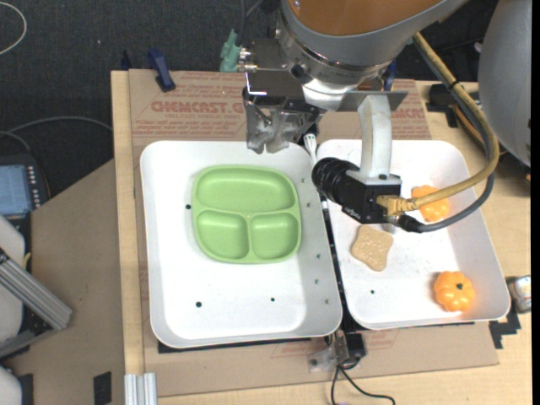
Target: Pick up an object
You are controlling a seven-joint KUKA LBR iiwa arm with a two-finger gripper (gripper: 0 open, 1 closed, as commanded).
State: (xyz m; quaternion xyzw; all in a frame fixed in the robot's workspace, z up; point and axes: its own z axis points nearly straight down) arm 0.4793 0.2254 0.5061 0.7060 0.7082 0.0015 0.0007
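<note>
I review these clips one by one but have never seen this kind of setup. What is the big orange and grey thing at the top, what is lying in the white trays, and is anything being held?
The big shape is a robot arm, filmed from a fixed camera above the bench, looking down at a slant. Its gripper hangs over the top edge of the left bin. That bin holds a green divided plate. The right bin holds a tan bread-shaped piece, a small orange pumpkin and another orange item partly behind a cable. I see nothing held; whether the gripper is open is unclear.
</note>
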